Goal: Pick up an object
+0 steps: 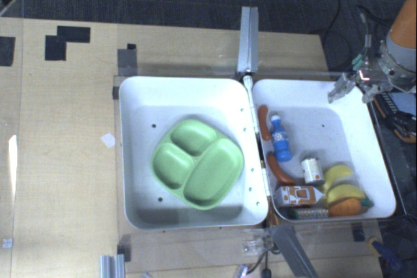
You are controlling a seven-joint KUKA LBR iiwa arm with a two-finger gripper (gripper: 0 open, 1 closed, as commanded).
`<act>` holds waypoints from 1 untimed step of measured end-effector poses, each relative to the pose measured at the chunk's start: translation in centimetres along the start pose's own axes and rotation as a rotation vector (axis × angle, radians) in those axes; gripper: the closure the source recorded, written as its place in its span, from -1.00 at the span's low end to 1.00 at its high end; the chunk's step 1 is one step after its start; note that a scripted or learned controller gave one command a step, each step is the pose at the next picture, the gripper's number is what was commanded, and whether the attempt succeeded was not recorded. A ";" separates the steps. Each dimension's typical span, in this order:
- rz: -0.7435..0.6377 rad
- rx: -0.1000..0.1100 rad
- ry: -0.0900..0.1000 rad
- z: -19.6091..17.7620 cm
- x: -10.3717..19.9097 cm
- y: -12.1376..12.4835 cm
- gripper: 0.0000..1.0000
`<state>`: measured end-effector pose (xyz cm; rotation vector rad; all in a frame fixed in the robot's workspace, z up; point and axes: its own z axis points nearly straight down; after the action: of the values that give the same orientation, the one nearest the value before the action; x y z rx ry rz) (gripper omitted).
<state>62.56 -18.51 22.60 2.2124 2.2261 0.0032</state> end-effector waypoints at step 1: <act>-0.007 -0.006 -0.002 -1.2 0.1 0.2 1.00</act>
<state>62.76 -18.38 23.81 2.2009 2.2302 0.0079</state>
